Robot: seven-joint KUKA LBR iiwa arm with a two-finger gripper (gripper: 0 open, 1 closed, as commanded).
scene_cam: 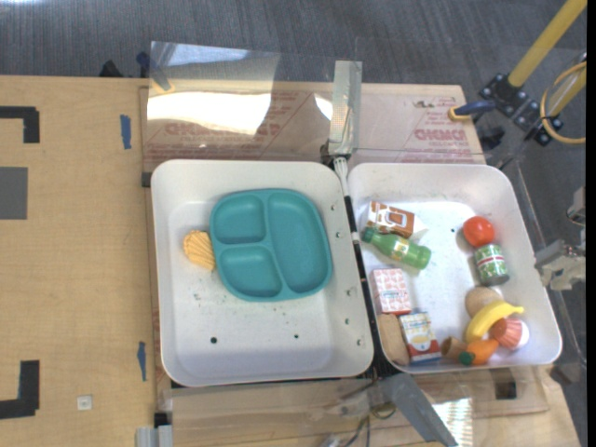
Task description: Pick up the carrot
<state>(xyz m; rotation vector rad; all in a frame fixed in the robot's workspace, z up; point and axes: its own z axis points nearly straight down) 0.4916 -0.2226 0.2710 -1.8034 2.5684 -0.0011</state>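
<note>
While we are looking down on the counter point(65, 250), we are finding the carrot point(481, 350) lying in the right bin point(521, 203), down at that bin's five o'clock corner and close to its near rim. It is sitting just at six o'clock of the yellow banana point(494, 319), seemingly touching it, and a pink and white piece point(514, 334) is lying at the carrot's two o'clock. At the carrot's nine o'clock we are seeing a small red and white carton point(419, 333), with a pink box point(392, 290) beyond it at eleven o'clock. A tan rounded thing point(482, 299) is resting at twelve o'clock of the banana, and past that a green can point(491, 264) and a red tomato point(479, 231) are standing. A green bottle point(399, 250) is lying tilted at the bin's ten o'clock, beside a brown carton point(389, 218).

In the left bin point(177, 324) a teal divided plate point(270, 243) is sitting, with a yellow shell-shaped piece point(198, 248) touching its nine o'clock edge.

We are unable to tell whether the gripper is apart or together.
</note>
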